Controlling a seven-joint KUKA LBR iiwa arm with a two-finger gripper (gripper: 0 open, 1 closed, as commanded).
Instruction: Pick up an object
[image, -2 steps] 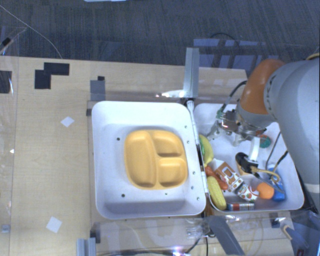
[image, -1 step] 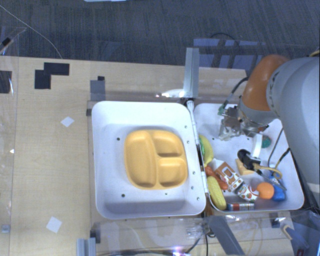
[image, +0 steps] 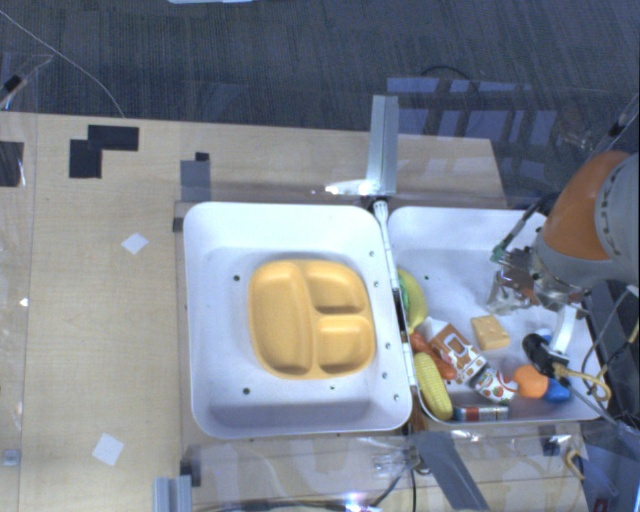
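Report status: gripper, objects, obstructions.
Gripper over right bin, nothing seen in its grasp. Tan block just below it. Toys crowd that bin's lower corner. Yellow tray sits in left bin.

tray (image: 300, 320): yellow plastic, smooth (slight sheen) | bins (image: 215, 400): white, matt | bench (image: 90, 330): pale wood

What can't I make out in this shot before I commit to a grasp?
- gripper, camera view: too small and cluttered to tell its state.
- corn cob: near end hidden behind the right bin wall.
- green item: partly hidden by the divider.
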